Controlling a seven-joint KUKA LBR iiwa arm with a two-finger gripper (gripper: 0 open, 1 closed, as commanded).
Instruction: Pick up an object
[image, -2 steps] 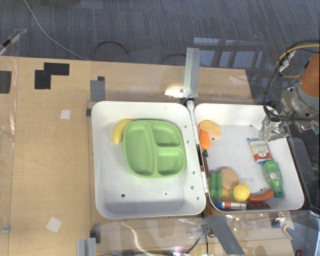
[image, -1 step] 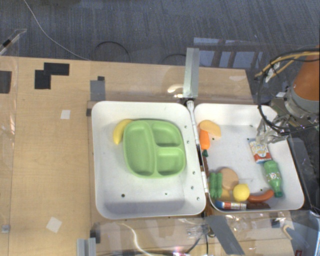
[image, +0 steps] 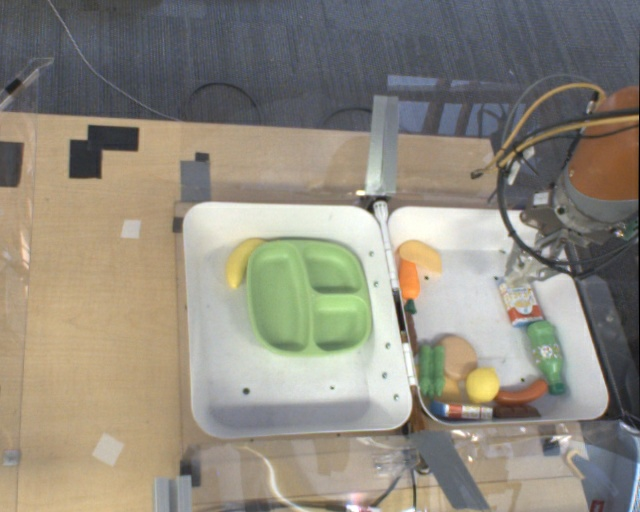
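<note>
Two shallow white bins sit side by side on the bench: the left bin (image: 210, 390) and the right bin (image: 590, 395). The left one carries one green divided tray (image: 308, 296) and one yellow banana (image: 238, 262). The right one carries one green bottle (image: 546, 356), one small carton (image: 519, 300), one carrot (image: 409, 279), one yellow ball (image: 482, 384), one sausage (image: 520, 393), one marker pen (image: 463, 410) and one pale yellow wedge (image: 421, 256).
</note>
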